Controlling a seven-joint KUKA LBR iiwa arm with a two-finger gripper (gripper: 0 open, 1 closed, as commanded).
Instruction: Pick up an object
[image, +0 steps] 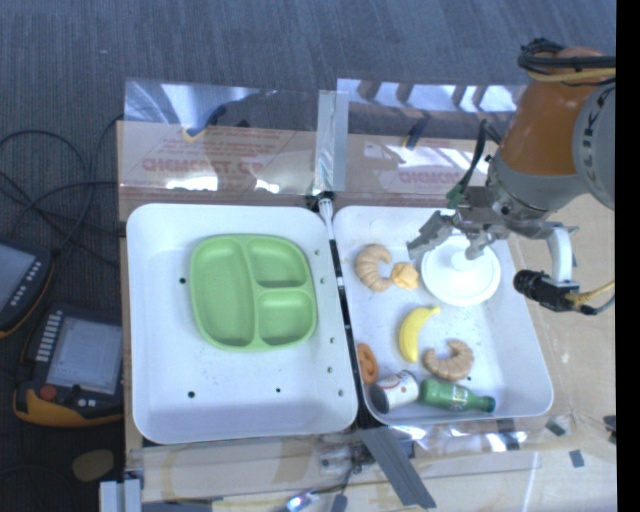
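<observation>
Directly under the gripper (462, 238): white round dish (460, 276), no long axis; jaws spread open, gripping nothing.

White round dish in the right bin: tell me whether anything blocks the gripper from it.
Nothing visible does. The gripper hangs directly over the white round dish; the nearest neighbours, a small orange piece and a yellow toy banana, lie beside it to its left and below.

White plate (460, 276) (round, flat) lies in right bin (530, 350), far side.
</observation>
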